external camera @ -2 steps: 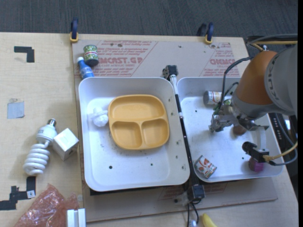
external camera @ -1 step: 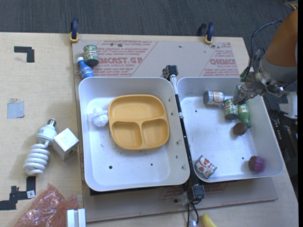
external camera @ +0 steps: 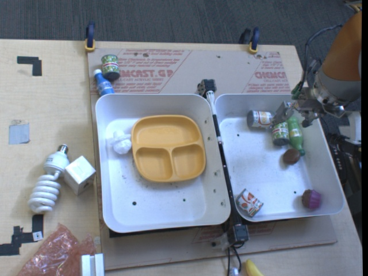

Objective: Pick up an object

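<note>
The green bottle (external camera: 295,133) lies in the right bin (external camera: 259,171), near its upper right corner, running from upper left to lower right with its narrow end toward the bin's far rim. Just beside it on the left sits a small green-labelled can (external camera: 280,133), touching or nearly touching the bottle, and a grey can (external camera: 259,118) lies on its side a little further left. The gripper (external camera: 293,112) hangs over this cluster at the bin's upper right, right above the top of the bottle and the small can; its state cannot be told from this slanted look, and nothing is clearly seen held by it. Below the bottle rests a brown rounded object (external camera: 291,156), and near the lower right corner sits a purple rounded object (external camera: 311,198). A crumpled red and white wrapper (external camera: 249,202) lies at the bin's lower left corner. The left bin (external camera: 115,200) holds a yellow divided plate (external camera: 169,148) in its middle and a white wad (external camera: 122,144) just beside the plate's left edge.
</note>
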`<state>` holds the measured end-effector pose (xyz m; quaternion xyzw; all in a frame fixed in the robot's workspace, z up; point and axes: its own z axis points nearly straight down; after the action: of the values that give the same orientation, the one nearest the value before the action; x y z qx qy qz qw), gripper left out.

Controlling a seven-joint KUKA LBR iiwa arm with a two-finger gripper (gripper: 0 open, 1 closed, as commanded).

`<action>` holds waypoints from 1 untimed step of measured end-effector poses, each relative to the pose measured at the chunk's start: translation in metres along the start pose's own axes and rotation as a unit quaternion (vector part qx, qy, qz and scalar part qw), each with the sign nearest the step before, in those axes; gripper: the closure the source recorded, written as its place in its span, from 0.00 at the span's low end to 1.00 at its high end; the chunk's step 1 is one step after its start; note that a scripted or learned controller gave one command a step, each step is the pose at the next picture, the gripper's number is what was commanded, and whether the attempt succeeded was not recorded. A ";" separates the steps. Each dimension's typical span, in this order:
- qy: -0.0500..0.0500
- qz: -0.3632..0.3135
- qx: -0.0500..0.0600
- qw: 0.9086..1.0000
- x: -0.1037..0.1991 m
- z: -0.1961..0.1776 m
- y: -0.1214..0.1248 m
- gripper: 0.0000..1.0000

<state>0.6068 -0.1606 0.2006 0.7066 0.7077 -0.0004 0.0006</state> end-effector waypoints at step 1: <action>0.001 0.002 0.000 1.000 0.036 0.108 -0.054 0.00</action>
<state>0.5530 -0.1248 0.0924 0.7077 0.7065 -0.0001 0.0000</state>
